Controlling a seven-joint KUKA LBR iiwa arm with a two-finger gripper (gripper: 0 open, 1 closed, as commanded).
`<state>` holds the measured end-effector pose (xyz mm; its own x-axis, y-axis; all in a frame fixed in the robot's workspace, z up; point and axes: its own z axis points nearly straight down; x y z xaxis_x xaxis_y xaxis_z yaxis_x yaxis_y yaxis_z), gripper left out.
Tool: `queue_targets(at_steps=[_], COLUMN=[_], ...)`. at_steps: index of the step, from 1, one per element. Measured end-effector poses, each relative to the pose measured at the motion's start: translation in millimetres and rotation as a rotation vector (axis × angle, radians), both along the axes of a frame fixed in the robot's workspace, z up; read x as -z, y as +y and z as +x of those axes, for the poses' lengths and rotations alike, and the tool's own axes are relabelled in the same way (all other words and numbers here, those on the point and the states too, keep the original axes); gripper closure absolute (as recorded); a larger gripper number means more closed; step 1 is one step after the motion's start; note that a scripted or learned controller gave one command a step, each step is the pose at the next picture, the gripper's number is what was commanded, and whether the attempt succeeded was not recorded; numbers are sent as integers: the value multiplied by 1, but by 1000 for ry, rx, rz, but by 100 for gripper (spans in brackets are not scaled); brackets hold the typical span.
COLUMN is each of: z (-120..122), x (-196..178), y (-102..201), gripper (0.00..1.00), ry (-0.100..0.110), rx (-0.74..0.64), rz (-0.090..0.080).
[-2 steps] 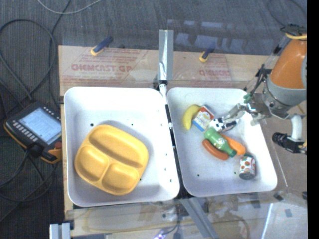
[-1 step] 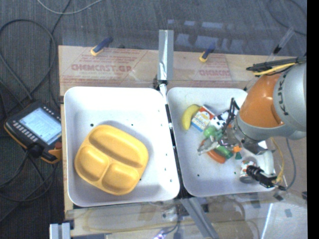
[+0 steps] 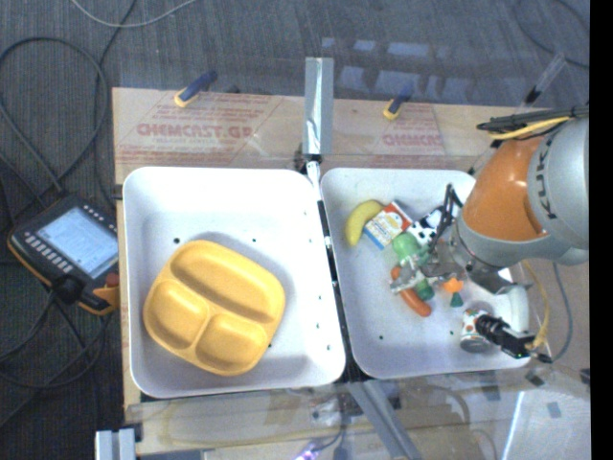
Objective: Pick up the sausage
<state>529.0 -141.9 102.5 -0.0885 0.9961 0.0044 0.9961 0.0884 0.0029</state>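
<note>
Reddish-brown sausage point(image 3: 416, 302) low in right bin point(image 3: 383, 353), just beside gripper point(image 3: 428, 274); finger state impossible to tell among clutter. Probably light, smooth, rounded, prone to rolling; best pinched across the middle, short axis

A single fixed camera looks down at a slant from above the bench point(image 3: 144, 127), far enough to frame both bins. The gripper point(image 3: 426, 274) sits right of centre, the yellow tray point(image 3: 215, 305) well to its left.
</note>
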Motion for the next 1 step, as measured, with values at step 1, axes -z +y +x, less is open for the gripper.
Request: queue_targets(at_steps=[1], z=[34], x=[-95], y=[-13], gripper=[100], ry=[1], rx=[-470], rz=[-6])
